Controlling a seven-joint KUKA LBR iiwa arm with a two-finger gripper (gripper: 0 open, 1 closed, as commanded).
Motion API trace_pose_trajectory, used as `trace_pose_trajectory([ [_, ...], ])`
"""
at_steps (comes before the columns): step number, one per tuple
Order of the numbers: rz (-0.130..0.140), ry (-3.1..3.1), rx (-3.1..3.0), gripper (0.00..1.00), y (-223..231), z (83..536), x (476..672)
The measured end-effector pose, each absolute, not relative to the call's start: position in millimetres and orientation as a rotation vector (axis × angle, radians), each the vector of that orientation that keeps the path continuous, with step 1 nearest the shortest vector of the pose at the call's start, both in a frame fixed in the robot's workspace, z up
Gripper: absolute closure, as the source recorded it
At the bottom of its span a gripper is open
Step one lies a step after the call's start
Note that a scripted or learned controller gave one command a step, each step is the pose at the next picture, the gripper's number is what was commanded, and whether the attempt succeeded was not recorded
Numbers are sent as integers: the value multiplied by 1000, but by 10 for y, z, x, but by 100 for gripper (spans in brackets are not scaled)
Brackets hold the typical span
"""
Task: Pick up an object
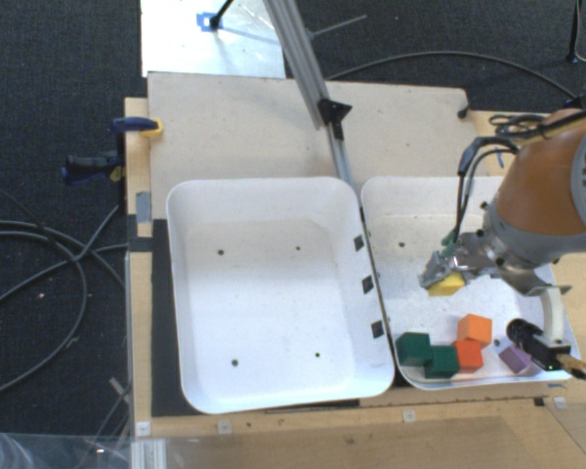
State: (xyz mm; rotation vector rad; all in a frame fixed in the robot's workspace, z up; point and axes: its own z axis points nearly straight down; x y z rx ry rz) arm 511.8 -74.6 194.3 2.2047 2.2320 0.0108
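gripper point(447, 270) closed on yellow block point(447, 283) above right bin point(410, 213) | block looks light, rigid | flat opposite faces suit gripping

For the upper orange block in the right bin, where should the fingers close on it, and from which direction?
Judging from this view, come straight down from above onto the upper orange block. Close across its left and right faces: both look free, while the lower orange block sits tight against its near side. The purple block and green blocks stand clear.
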Motion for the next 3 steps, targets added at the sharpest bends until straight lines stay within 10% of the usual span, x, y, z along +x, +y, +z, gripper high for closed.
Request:
trace_pose_trajectory([
  [1,1,2223,2217,100,-1101,999,5575],
  [2,11,2231,2206,100,-426,1944,5397],
  [3,2,2238,2212,100,244,1894,5051],
])
